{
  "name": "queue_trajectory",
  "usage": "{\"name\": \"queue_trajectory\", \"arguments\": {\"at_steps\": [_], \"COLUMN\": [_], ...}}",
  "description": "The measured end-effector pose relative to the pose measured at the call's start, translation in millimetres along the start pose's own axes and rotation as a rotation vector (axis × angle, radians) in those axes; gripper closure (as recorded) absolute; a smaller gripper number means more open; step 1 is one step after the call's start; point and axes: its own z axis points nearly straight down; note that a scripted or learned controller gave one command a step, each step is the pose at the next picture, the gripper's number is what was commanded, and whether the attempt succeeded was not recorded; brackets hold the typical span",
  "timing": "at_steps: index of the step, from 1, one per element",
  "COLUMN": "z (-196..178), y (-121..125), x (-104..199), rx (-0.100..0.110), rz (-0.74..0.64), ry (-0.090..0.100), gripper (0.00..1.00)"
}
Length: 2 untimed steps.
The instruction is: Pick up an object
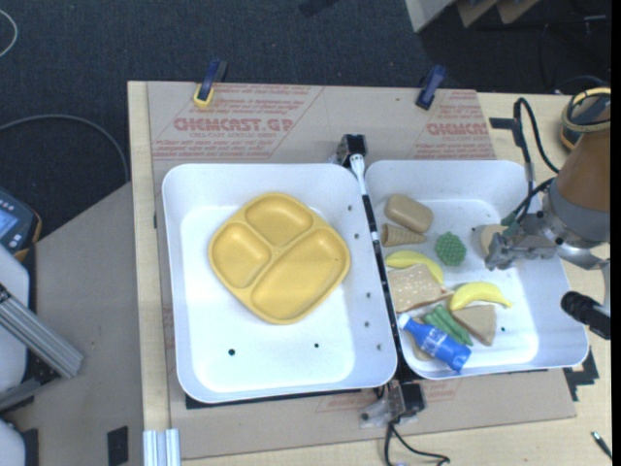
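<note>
Dark carpet surrounds a plywood worktop (291, 115) that carries two shallow white bins side by side.

Toward the worktop's left edge, the left bin (194, 338) holds a yellow divided plate (279, 257) with three compartments, lying flat near its middle.

Toward the right edge, the right bin (524, 343) holds a cluster of toy foods, any of which could be the thing to pick up. Along its left side, going toward the front edge, sit a tan bread roll (408, 212), a small cone-shaped piece (401, 234), a yellow banana (413, 261), a speckled slice of bread (412, 285), and a blue bottle (436, 344) at the front. Just right of these are a green broccoli floret (449, 249), a second banana (480, 295), green bean pods (449, 322) and a brown wedge (480, 324) I cannot identify.

The gripper (505, 246) sits low over the bin's right half, beside the broccoli and back from the second banana. Whether the fingers are spread or pressed together I cannot tell; nothing is visibly between them.

To grasp well, I judge the broccoli or the second banana the easiest targets: each stands a little apart. The front pile overlaps, so a descent there risks catching two items.

The arm is cut off by the right edge.
</note>
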Motion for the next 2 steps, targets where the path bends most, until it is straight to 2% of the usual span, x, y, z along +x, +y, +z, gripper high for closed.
{"name": "queue_trajectory", "arguments": {"at_steps": [1,2], "z": [-54,-84], "y": [4,6], "x": [10,10], "rx": [-0.002,-0.001], "rz": [-0.003,-0.003], "ry": [0.0,0.0], "gripper": [1.0,1.0]}}
